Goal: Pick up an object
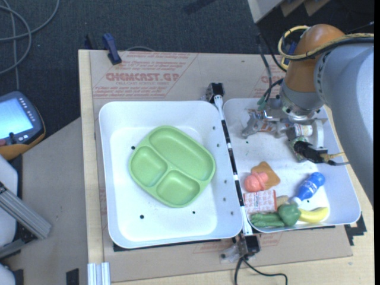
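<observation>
From the overhead camera, two white bins are sitting side by side on the counter. The left bin is holding a green divided plate, lying flat near its middle.

The arm is reaching in from the right, and its claw is hanging over the far part of the right bin, with nothing visible between its fingers. Whether those fingers are apart or together I cannot tell; the metal parts are blurring into each other.

The objects are crowding the near part of the right bin, well apart from the claw. An orange-pink toy is lying nearest the claw, with a red-and-white packet just below it. A blue bottle is lying tilted to the right. Along the near wall, a green vegetable is lying beside a banana, the two touching.
</observation>
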You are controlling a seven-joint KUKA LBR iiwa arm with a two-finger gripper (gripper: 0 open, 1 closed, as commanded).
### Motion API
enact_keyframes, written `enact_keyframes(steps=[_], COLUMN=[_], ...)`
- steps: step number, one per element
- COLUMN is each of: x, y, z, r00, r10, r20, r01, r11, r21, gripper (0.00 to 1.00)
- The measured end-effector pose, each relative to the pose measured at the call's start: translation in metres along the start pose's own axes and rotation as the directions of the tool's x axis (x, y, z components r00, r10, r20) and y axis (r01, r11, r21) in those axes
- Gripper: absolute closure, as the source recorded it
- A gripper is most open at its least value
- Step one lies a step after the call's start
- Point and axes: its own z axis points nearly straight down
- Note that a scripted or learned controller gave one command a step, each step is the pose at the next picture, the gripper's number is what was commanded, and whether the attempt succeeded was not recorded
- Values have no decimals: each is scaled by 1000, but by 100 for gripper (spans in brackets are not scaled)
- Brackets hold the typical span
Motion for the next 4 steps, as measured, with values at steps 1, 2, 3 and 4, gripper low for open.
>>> enact_keyframes(steps=[1, 2, 3, 4], x=[-1, 0, 0, -1], y=[0, 0, 0, 0], z=[0, 0, 0, 0], r00=[1000, 1000, 1000, 1000], r10=[-1, -1, -1, -1], r20=[-2, -1, -1, -3], r01=[1, 1, 1, 1], r11=[1000, 1000, 1000, 1000], r21=[0, 0, 0, 0], gripper=[0, 0, 0, 0])
